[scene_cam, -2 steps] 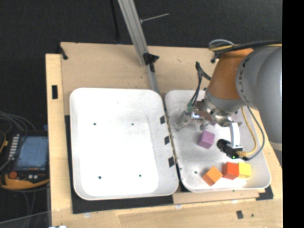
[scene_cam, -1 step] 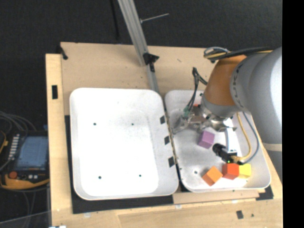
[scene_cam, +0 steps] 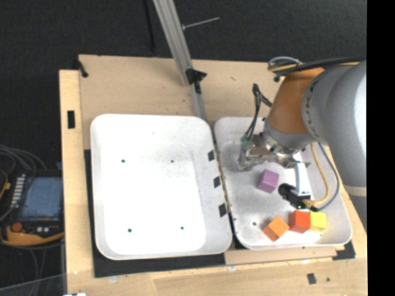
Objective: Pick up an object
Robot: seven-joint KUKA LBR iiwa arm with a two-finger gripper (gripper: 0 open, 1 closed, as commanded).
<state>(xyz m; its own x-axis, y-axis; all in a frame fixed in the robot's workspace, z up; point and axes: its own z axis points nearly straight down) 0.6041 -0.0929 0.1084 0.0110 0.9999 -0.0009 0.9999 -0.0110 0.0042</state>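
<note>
Camera view from above lets us see the grey arm (scene_cam: pixel 336 119) with its orange band reaching in from the right over the right-hand shallow white bin (scene_cam: pixel 237 137). Its hand (scene_cam: pixel 250 157) hangs low over the upper left part of that bin, close to the bin's floor, and we cannot tell how it is set, since the wrist and cables hide much of it. We see nothing held in it.

We take the small purple cube (scene_cam: pixel 268 181) as our landmark. It lies on the bin floor just below and to the right of the hand, near it but apart from it. Below the purple cube, toward the bin's lower edge, sits a small orange block (scene_cam: pixel 277 227). To the right of that block, a red block (scene_cam: pixel 300 220) and a yellow block (scene_cam: pixel 318 220) stand side by side, touching or nearly so. A black fitting on the arm's cabling (scene_cam: pixel 287 193) lies just right of the purple cube.

Far left of the purple cube, the left-hand white bin (scene_cam: pixel 151 184) rests on the wooden counter (scene_cam: pixel 123 82).
</note>
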